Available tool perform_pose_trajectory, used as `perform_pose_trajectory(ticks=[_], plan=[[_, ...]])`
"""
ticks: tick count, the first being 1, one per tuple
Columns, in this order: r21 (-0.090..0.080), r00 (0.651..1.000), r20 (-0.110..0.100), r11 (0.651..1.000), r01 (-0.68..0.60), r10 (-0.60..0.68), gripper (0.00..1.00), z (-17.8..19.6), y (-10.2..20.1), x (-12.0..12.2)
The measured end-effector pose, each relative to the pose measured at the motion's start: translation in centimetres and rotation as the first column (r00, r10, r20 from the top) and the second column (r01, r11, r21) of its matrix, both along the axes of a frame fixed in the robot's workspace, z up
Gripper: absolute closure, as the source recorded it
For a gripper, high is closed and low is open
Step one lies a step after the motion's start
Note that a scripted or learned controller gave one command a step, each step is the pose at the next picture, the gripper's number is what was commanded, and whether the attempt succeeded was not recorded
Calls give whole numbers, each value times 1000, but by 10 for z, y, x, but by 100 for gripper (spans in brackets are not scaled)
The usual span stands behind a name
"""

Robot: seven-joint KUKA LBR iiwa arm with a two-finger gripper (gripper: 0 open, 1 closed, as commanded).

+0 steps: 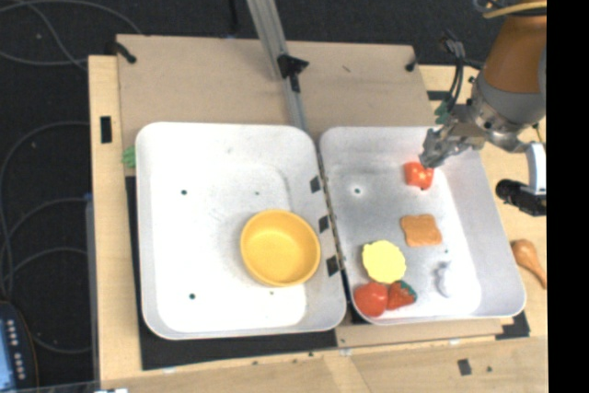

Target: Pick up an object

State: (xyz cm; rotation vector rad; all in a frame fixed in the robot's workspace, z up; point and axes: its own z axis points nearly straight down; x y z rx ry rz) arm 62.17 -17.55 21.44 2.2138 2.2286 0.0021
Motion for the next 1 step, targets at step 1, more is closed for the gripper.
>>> perform_pose_trajectory(ticks=[1], plan=[[1, 1000, 2, 1000, -1, 1, 100, 4, 56, 13]])
